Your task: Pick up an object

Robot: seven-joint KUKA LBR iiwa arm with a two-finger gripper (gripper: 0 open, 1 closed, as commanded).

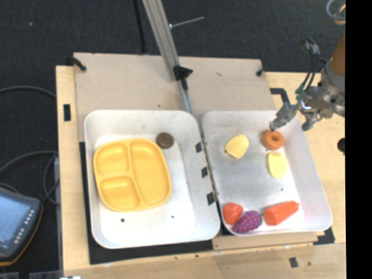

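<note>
The right bin (308, 179) holds several toy foods. An orange ring (273, 139) lies near its far edge, with a pale yellow piece (236, 146) to its left and another yellow piece (278, 165) just below it. Along the near edge lie a red piece (232, 213), a purple grape bunch (248, 221) and an orange carrot-like piece (281, 212). My gripper (295, 120) hangs over the bin's far right corner, open, with nothing between its fingers. Its left finger (281, 118) ends just above the orange ring.
The left bin (186, 214) holds a yellow divided plate (132, 173) and a small brown disc (165, 140). A slanted metal post (165, 36) rises behind the bins. A handheld pendant (14, 225) lies off the bench at the left.
</note>
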